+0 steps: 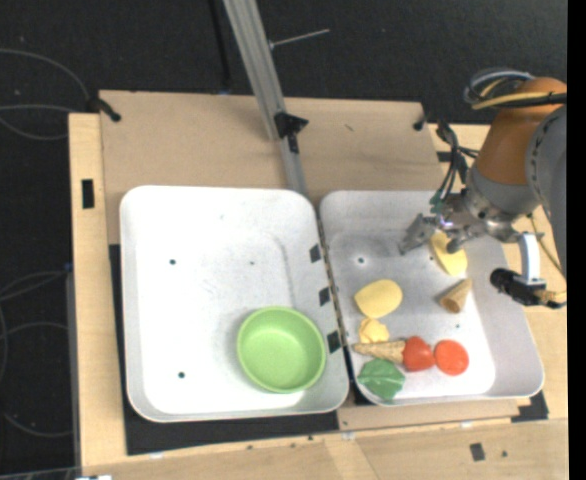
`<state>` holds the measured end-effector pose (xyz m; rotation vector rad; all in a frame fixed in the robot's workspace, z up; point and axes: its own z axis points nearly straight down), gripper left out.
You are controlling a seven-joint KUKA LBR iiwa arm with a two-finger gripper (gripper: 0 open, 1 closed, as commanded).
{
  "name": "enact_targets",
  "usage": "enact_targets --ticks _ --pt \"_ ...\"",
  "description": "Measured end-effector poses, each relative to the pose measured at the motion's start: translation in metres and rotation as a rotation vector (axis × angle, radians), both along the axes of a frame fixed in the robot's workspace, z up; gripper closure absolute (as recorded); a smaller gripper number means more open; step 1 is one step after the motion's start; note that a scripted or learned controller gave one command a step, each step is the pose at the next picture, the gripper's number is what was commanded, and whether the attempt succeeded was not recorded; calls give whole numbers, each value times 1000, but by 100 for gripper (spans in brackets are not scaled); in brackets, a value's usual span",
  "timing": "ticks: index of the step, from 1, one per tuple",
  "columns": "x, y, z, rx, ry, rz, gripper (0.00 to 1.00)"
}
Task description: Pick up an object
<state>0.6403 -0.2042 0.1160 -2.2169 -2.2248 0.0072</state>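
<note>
- Grey 2-finger pincer (435, 230) hangs low in right white bin (508, 368); grip state: cannot tell.
- Pale yellow wedge-shaped piece (452, 259) lies just beside it, below-right.
- Step judged: approach. Next: centre over wedge, close.

Green bowl (281, 348), white bins (213, 218), red tomatoes (451, 357), orange-banded grey arm (513, 148).

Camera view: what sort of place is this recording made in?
Probably a robotics lab bench set up for grasping trials. Two white bins sit side by side on a board; the right one holds toy food such as a tomato, and loose cables lie on the dark floor.
</note>
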Motion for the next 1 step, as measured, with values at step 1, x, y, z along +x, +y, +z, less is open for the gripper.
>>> enact_targets --ticks 1 --pt "2 -3 -12 -4 -8 -1 0"
